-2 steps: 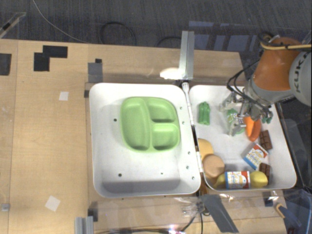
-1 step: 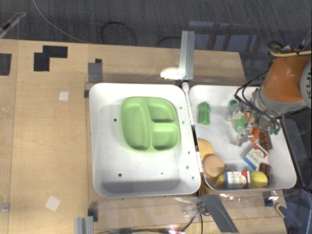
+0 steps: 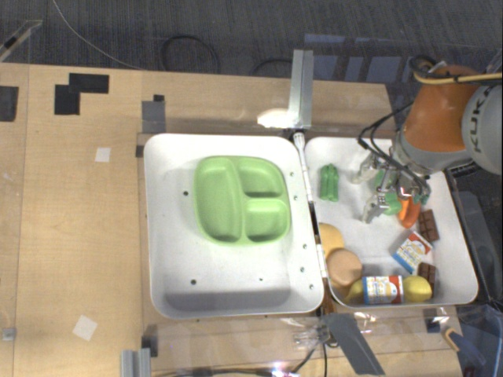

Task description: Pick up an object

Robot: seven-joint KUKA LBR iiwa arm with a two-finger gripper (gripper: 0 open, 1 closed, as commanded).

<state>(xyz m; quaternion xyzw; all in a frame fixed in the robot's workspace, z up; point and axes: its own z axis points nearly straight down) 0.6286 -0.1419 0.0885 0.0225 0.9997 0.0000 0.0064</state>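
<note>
Likely target is the orange item (image 3: pixel 407 211) in the right bin (image 3: pixel 464 277), just under the gripper (image 3: pixel 391 197): prob light, stiff plastic, best pinched across its narrow width. Jaws: can't tell if open or closed. Close by are a brown bar (image 3: pixel 428 225) and carton (image 3: pixel 412 253); green bottle (image 3: pixel 328 183) apart; tray (image 3: pixel 240 199) in left bin.

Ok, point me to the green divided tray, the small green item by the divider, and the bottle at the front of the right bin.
green divided tray (image 3: pixel 240 199), camera view, centre ridge between compartments.
small green item (image 3: pixel 328 184), camera view, middle of its body.
bottle (image 3: pixel 382 289), camera view, on its label.
</note>
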